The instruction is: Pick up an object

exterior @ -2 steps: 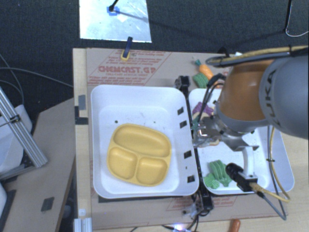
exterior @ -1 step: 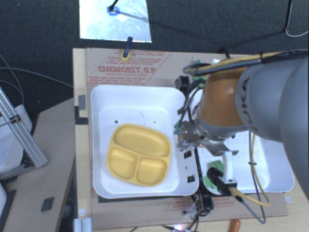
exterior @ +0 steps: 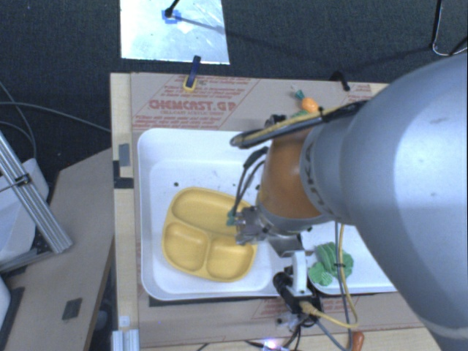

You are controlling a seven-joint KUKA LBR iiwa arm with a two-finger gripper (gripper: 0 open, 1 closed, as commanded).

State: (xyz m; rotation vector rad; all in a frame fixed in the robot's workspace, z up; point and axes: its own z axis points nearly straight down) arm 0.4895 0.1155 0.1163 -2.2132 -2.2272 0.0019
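While the task names no particular object, we take the yellow divided plate (exterior: pixel 201 235) as the likeliest one: it lies flat in the left bin (exterior: pixel 150 196), at lower left of centre in the frame, its three hollows facing up and nothing in them that we can see. Just at its right edge we see the gripper (exterior: pixel 245 225), low over the bin and close to the plate's rim or touching it; which of the two we cannot tell, because the wrist and its cables cover that spot. For the same reason we cannot tell how the pincer is set, and nothing is visibly held in it.

Further right, at the lower middle of the frame, a green object (exterior: pixel 330 264) lies in the right bin (exterior: pixel 369 280), partly behind a yellow cable (exterior: pixel 341 280). Above it the orange band (exterior: pixel 289 178) and the broad grey arm (exterior: pixel 395 174) cover most of that bin. Behind the bins a small orange object (exterior: pixel 310 106) rests on the cardboard sheet (exterior: pixel 197 101) near the top centre.

We judge the task to be at the reach or grasp stage: the plate sits level on the bin floor, so no lift has happened yet. Securing a hold and raising something clear of the bin are left to do.
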